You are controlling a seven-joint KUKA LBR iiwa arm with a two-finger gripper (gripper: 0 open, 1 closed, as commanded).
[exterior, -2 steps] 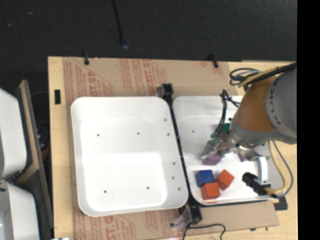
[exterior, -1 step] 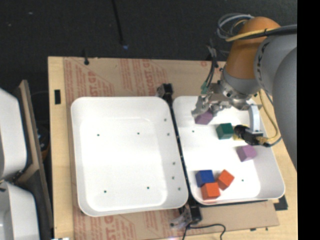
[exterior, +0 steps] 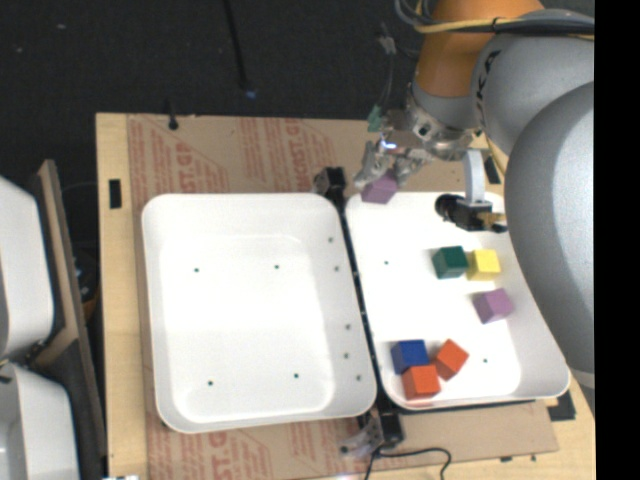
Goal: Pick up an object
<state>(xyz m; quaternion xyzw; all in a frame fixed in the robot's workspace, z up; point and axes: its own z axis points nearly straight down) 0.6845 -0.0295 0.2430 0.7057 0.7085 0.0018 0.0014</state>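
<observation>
- Hovering at the 12 o'clock corner of the right bin, the gripper sits just above a small purple block.
- You can see that block touching the fingertips from below; whether the jaws are pinching it or merely poised around it, I cannot tell.
- Judging progress: the pick looks mid-attempt, with the lift not confirmed.
- Other candidates lie toward the bin's 3 to 6 o'clock: a green block touching a yellow block, a second purple block, then a blue block and two orange blocks clustered together.
- Left bin sits at 9 o'clock on the bench.
</observation>
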